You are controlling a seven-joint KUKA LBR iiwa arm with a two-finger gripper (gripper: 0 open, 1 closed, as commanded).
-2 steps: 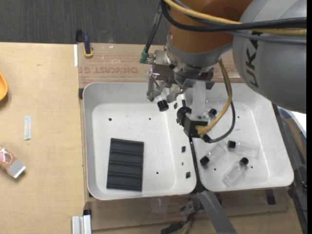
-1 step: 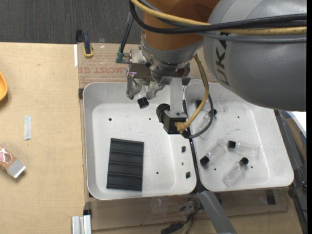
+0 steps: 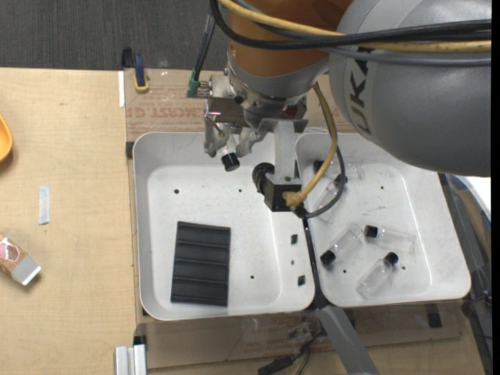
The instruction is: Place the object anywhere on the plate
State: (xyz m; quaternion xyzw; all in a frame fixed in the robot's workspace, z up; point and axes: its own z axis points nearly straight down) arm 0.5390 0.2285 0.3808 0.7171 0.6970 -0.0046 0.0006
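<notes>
Two shallow white bins sit side by side on the desk [image 3: 70, 131]: left bin [image 3: 156, 209], right bin [image 3: 437, 233].

Camera view:
- The arm [image 3: 391, 61] comes in from the right, its orange band over the far rim of the left bin.
- The gripper [image 3: 229, 148] hangs over the far part of the left bin, just inside the rim.
- The fingers [image 3: 211, 143] appear closed on a small clear vial [image 3: 230, 161]. Its black cap pokes out just below the fingertips, and the clear body is hard to make out against the metal.
- The plate [image 3: 201, 263] is a black ribbed rectangle lying flat in the near part of the left bin, well apart from the gripper and the held vial. Nothing rests on it.
- Three loose vials lie on their sides in the right bin, near each other, each clear with a black cap: one [image 3: 364, 233], one [image 3: 332, 254], one [image 3: 380, 271].
- A yellow cable [image 3: 324, 166] and a black cable [image 3: 332, 198] loop down from the wrist across the seam between the bins.
- On the desk left of the bins: an orange item [image 3: 4, 141] cut off at the edge, a small pale strip [image 3: 44, 205] and a red-and-grey block [image 3: 19, 262], all well apart from the bins.
</notes>
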